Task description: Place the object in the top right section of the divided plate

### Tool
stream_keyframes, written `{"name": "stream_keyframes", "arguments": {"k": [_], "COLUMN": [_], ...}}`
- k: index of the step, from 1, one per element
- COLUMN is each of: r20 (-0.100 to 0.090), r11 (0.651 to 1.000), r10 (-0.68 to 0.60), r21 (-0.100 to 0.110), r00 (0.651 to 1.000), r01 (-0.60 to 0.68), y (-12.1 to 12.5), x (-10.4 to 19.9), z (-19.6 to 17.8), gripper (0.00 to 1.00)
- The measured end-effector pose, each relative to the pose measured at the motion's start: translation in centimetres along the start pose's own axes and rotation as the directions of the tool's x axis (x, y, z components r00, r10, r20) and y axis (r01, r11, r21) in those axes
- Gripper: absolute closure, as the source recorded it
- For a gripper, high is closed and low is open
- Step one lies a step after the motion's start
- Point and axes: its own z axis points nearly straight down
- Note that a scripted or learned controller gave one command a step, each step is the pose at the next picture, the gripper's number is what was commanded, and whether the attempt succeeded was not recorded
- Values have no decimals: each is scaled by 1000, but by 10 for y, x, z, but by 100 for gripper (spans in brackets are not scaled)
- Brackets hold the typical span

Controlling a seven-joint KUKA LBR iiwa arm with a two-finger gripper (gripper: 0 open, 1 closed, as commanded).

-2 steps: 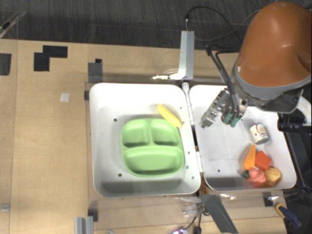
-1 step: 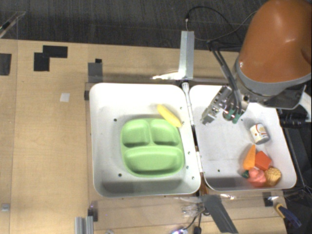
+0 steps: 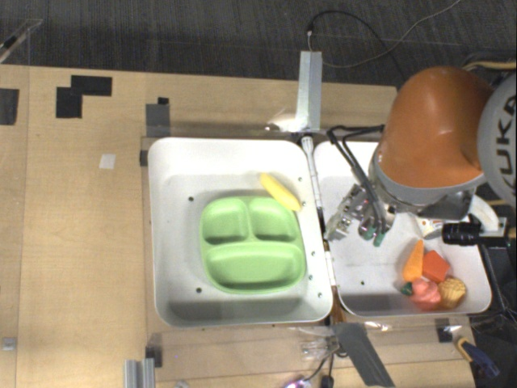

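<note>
Green divided plate (image 3: 252, 245) in the left bin (image 3: 174, 217), yellow banana (image 3: 280, 191) resting on the plate's upper right rim, gripper (image 3: 361, 219) over the right bin (image 3: 355, 281), finger state impossible to tell, toy food pile (image 3: 432, 280) in that bin's lower right corner

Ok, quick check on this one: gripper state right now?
Gripper: cannot be told; it sits over the right bin, with nothing visibly between its fingers.
</note>
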Motion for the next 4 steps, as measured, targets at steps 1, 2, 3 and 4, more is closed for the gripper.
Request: {"name": "stream_keyframes", "arguments": {"k": [1, 2, 3, 4], "r20": [2, -2, 1, 2], "r11": [1000, 999, 1000, 980], "r10": [-31, -47, -13, -201], "r21": [-2, 0, -2, 0], "r00": [1000, 999, 1000, 980], "r01": [31, 47, 13, 201], "y": [63, 66, 34, -20], "x": [-75, -19, 2, -70], "z": [-47, 54, -14, 0], "gripper": [100, 100, 100, 100]}}
